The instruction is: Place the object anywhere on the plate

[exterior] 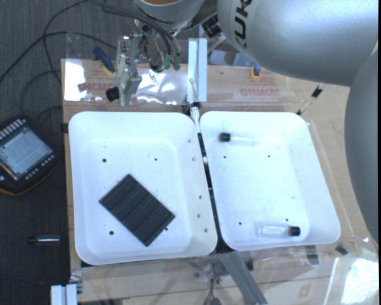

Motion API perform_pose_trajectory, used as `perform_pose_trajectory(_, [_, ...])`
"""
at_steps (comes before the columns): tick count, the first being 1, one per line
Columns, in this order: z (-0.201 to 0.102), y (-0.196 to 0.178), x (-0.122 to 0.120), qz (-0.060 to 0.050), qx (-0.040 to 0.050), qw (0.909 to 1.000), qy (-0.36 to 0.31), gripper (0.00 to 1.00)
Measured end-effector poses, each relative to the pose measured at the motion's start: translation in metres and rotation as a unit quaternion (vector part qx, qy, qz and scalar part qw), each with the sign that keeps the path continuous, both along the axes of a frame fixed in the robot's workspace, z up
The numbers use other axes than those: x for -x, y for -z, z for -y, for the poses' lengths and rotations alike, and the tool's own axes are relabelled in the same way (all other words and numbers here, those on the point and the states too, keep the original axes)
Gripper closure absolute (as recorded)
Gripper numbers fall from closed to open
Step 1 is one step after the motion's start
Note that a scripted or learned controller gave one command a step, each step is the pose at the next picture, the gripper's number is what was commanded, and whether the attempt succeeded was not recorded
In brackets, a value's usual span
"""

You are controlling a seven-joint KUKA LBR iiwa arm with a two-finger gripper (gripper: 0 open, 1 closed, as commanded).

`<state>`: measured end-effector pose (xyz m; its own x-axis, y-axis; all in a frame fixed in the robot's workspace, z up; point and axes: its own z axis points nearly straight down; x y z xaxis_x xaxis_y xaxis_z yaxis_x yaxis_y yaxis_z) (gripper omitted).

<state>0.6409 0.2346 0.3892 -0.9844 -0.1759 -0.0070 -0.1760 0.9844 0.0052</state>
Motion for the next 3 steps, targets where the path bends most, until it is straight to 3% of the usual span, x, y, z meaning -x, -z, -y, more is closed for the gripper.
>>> perform_pose_trajectory(3, [-0.004,-0.028,-0.002,0.004,-0.0066,1.0,0.0,1.0])
